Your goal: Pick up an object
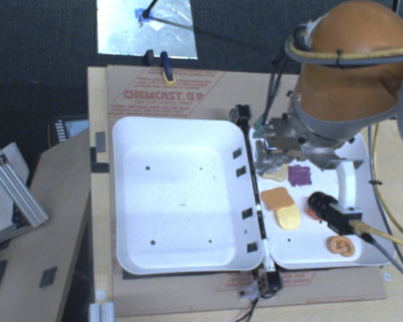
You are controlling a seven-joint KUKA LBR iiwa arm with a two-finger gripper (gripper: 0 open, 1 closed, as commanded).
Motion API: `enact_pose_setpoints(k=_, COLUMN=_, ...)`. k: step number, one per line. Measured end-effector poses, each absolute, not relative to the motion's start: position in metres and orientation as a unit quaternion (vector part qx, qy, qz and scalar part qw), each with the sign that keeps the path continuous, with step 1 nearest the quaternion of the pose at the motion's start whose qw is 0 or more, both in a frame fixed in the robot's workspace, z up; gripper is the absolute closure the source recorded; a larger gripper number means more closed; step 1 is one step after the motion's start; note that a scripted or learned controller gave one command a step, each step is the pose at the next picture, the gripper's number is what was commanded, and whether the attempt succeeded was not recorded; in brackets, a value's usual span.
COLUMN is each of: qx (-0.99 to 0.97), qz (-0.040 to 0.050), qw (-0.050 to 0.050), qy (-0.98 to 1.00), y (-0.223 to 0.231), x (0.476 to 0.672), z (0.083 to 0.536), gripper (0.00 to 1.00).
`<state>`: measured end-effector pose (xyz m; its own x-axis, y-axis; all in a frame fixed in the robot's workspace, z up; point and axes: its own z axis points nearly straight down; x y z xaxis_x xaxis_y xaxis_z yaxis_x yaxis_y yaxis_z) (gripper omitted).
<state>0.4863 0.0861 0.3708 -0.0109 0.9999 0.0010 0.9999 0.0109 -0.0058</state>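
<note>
My gripper [271, 154] hangs low over the near-left part of the right bin [309, 259], under the big orange wrist. Just below it lies a pale beige piece [277, 174], partly covered by the gripper. Next to that sits a purple lump [299, 175]. Toward the front lie an orange slab [277, 197] and a yellow piece [289, 218]. A small red thing [312, 212] peeks out further right. An orange pretzel-shaped piece [341, 246] rests near the bin's front right corner.
The left bin [178, 200] stands beside the right one, with a row of black clips [247, 193] along their shared wall. Both rest on a cardboard sheet [164, 94]. A shiny foil square [146, 19] lies behind the bench.
</note>
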Motion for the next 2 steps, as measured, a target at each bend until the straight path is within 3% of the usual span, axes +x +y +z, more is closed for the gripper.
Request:
enact_pose_setpoints(k=1, qx=-0.705, qz=-0.0070, qw=-0.004, qy=-0.709, y=0.101, x=0.501, z=0.497, gripper=1.00)
enact_pose_setpoints(k=2, qx=-0.704, qz=0.0009, qw=0.001, qy=-0.710, y=0.160, x=0.486, z=0.428, gripper=1.00)
